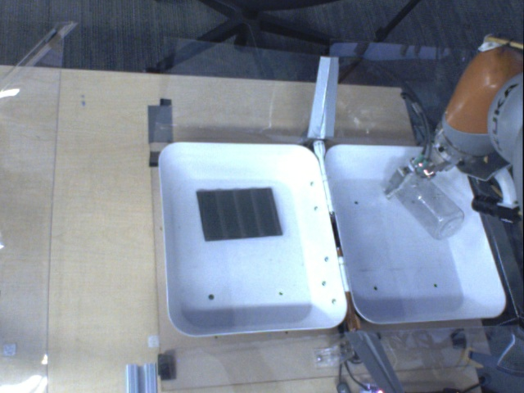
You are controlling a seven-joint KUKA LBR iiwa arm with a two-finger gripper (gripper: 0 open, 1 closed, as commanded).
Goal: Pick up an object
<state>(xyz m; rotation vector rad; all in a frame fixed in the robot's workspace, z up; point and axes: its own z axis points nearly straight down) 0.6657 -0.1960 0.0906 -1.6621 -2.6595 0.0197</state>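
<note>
Nearest the camera, two white bins sit side by side on the counter (90, 244). A dark ribbed mat (239, 214) lies in the left bin (246, 313). Over the right bin (426, 305), the claw (419, 170) is clamped on a clear plastic cup (430, 203), tilted at the far right.

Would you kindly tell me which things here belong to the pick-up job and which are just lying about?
Belongs to the job:
- gripper, over the right bin
- clear plastic cup, lying on its side in the right bin, just under the gripper

Just lying about:
- dark ridged mat, flat in the left bin
- office chair base beyond the bench
</note>
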